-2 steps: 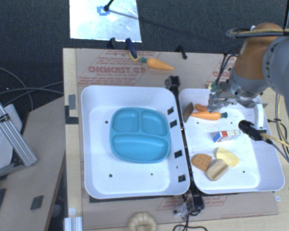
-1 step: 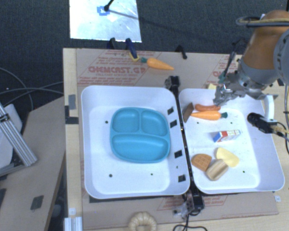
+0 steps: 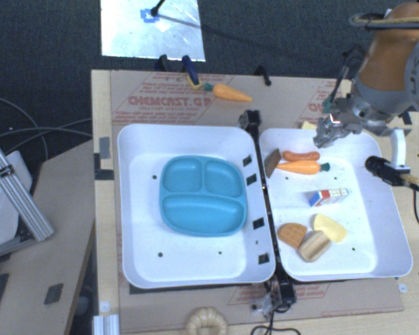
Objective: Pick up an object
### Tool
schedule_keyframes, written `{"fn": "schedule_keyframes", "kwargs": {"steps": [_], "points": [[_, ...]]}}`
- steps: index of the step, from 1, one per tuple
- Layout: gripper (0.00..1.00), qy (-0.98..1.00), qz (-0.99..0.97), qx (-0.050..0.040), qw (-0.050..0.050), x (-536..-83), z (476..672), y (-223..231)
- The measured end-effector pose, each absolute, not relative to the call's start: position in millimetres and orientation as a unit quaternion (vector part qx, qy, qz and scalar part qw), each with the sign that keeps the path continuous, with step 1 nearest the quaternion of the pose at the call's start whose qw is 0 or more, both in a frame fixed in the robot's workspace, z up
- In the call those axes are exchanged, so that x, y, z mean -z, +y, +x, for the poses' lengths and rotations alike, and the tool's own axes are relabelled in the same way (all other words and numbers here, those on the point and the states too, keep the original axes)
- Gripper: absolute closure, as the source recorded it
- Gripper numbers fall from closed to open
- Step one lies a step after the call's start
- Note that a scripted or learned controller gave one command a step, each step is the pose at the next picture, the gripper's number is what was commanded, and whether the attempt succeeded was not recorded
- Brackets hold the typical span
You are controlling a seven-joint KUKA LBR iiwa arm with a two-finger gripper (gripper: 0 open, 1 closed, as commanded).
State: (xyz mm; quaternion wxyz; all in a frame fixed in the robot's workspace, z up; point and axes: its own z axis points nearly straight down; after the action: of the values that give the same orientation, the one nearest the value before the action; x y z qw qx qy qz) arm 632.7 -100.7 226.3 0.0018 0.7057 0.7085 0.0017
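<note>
Right of frame, the right white bin (image 3: 387, 208) holds an orange toy carrot (image 3: 302, 167), red sausage (image 3: 301, 156), small carton (image 3: 328, 197), yellow wedge (image 3: 331, 227) and brown biscuit (image 3: 292, 234).

Single fixed camera above the bench (image 3: 70, 187), looking down at a slant on both white bins (left bin (image 3: 136, 208), right bin (image 3: 384, 236)). The far edge lies at top; the arm (image 3: 398, 54) enters from the right.

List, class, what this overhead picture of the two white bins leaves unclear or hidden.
- Two-finger gripper, camera view: small and blurred over the right white bin; finger state unreadable.
- Small red, white and blue carton: print too small to read.
- Brown wedge-shaped item: too small to identify.
- Cream ring-shaped object: cut by the bottom edge.
</note>
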Motion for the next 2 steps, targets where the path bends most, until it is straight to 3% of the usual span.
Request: {"fn": "schedule_keyframes", "kwargs": {"steps": [2], "points": [[1.00, 0.710, 0.704, 0.0004, -0.001, -214, 580.6, -13]]}}
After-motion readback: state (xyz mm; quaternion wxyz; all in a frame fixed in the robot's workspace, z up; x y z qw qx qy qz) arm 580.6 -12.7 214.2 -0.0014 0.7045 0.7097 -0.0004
